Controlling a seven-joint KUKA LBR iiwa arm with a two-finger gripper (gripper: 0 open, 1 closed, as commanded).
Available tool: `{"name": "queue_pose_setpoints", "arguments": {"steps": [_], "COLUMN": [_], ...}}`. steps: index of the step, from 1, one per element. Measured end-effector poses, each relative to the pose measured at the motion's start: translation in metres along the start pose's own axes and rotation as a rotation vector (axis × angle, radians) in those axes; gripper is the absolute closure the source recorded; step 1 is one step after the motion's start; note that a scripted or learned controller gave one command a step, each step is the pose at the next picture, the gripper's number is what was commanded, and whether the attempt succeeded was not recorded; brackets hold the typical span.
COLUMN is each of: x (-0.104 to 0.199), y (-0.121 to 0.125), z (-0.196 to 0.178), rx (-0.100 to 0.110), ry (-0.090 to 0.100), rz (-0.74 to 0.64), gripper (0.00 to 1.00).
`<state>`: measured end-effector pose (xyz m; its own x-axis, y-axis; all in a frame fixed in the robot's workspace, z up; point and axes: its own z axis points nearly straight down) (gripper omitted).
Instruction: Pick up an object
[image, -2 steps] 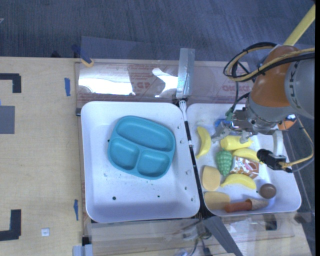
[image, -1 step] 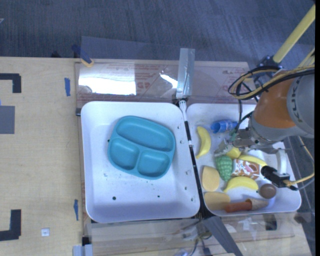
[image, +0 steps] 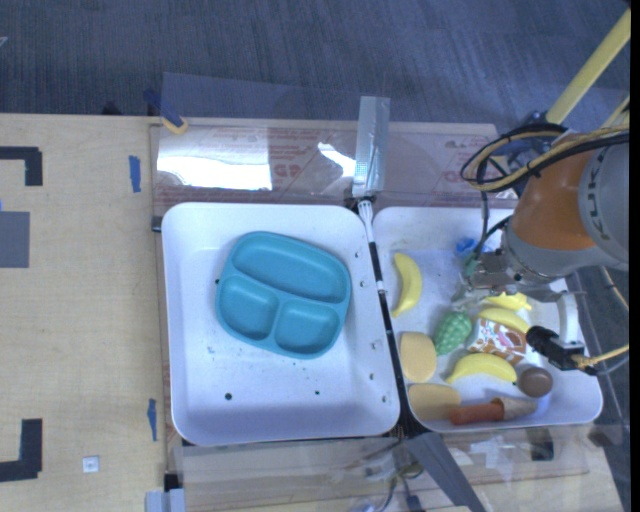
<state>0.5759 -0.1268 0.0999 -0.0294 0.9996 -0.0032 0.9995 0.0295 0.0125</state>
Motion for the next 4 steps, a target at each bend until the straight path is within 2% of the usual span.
{"name": "queue_pose_setpoints", "arguments": {"steps": [1,2,3,4], "x": [0.000,0.035,0.032,0.047], "y": [-0.001,-0.082,-0.015,-0.037], "z": [0.001,0.011,0.012,-0.089], "rx": [0.002,0.008,0.004,0.003], "ry": [0.000,0.004,0.002,0.003], "rz": [0.000,0.015,-0.119,-0.266], "gripper": [0.00,0.00,0.00,0.00]}}
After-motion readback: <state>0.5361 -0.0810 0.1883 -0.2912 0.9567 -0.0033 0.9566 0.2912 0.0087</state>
